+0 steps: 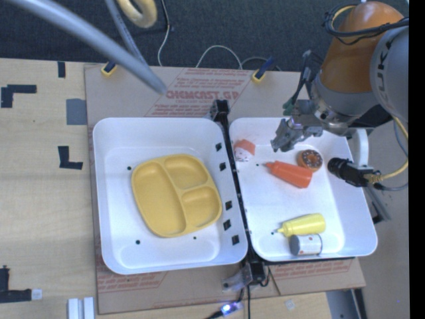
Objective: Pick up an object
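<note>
In the right bin [345,205] lie five things: an orange carrot [290,173] near the middle, a brown donut [309,158] just beside it, a small red-and-white piece [244,149] by the divider, and a yellow bottle [303,225] touching a grey can [305,244] at the front. The gripper [284,139] hangs above the carrot's far side, nothing between its fingers; whether they are spread, I cannot tell. The left bin [113,178] holds one yellow tray [176,194]. Both bins rest on cardboard [199,88] over a wooden bench [40,205].

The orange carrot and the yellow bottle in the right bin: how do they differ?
The orange carrot tapers to a point at its left end; the yellow bottle is blunter, with a small nozzle. The carrot lies mid-bin, near the gripper; the bottle lies nearer the front edge, beside a grey can. Both lie flat in the right bin.
</note>
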Available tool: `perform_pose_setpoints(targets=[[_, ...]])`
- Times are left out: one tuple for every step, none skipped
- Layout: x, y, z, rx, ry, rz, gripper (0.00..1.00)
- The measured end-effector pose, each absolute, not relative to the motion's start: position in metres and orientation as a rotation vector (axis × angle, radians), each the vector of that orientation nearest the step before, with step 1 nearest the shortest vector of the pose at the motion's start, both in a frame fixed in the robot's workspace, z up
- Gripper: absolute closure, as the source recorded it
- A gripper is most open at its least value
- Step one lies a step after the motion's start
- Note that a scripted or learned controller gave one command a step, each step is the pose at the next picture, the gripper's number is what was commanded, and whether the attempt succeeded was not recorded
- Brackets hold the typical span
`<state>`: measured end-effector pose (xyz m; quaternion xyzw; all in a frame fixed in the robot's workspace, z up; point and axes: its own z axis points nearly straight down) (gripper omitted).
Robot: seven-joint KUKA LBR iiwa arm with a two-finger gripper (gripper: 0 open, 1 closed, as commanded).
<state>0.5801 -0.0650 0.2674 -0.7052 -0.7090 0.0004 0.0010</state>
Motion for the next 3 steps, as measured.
perform_pose_setpoints(targets=[[0.569,-0.008,0.266,-2.212,-2.227,0.001,1.00],[0.557,0.053,0.250,-2.212,-2.227,0.003,1.00],[0.535,0.102,0.239,-2.212,-2.226,0.004,1.00]])
